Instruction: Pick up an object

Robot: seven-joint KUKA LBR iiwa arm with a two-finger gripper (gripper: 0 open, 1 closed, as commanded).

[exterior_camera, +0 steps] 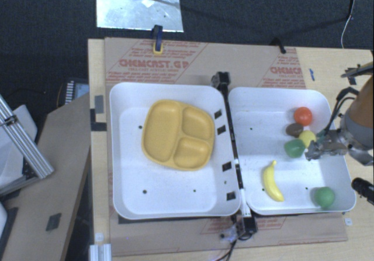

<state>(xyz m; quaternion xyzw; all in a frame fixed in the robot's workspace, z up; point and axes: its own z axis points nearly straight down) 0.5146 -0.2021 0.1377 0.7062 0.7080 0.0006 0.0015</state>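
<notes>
The tabletop (193, 58) carries two shallow white bins side by side. The left bin (125, 195) holds a yellow divided plate (177, 134), lying flat a little above the bin's middle. The right bin (257, 114) holds the loose objects: an orange ball (302, 116) near its upper right, a small brown piece (293, 129) just below and left of it, a yellow piece (307, 136) touching the brown one, and a green piece (294, 148) just beneath them. A yellow banana (272, 181) lies lower down near the bin's middle, and a green ball (323, 197) sits in the lower right corner, well apart from the cluster. The arm reaches in from the right, and the tool (317, 150) sits low over the right bin's right side, just beside the green piece and the yellow piece. Whether the tool is open or closed cannot be told here, nor whether it has hold of anything.
</notes>
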